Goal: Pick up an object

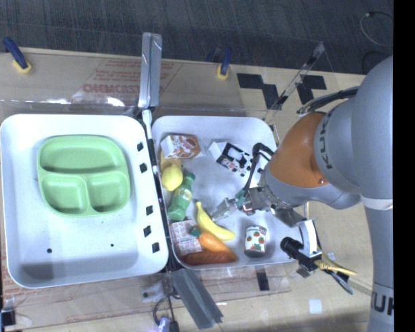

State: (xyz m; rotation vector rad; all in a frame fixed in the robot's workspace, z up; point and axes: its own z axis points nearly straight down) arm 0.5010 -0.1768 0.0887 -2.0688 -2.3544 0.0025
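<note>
White plastic forms the two shallow bins on the bench; the left bin carries a pale green tray with three compartments, well apart from the gripper. The grey arm with its orange band reaches in from the right over the right bin. The gripper hangs low over the bin's middle floor, and whether its fingers are spread or closed cannot be told from here; nothing is seen between them. Just beside the gripper, toward the left bin, lies a yellow banana, and below that an orange carrot resting on a reddish-brown sausage-like piece at the near wall. Close on the gripper's near side stands a small white carton printed with red and green fruit. Farther to the left, along the dividing wall, lie a yellow lemon, a green bottle and a small printed packet. Beyond the gripper, toward the far wall, sit a black-and-white printed box and an orange-brown printed pouch.
</note>
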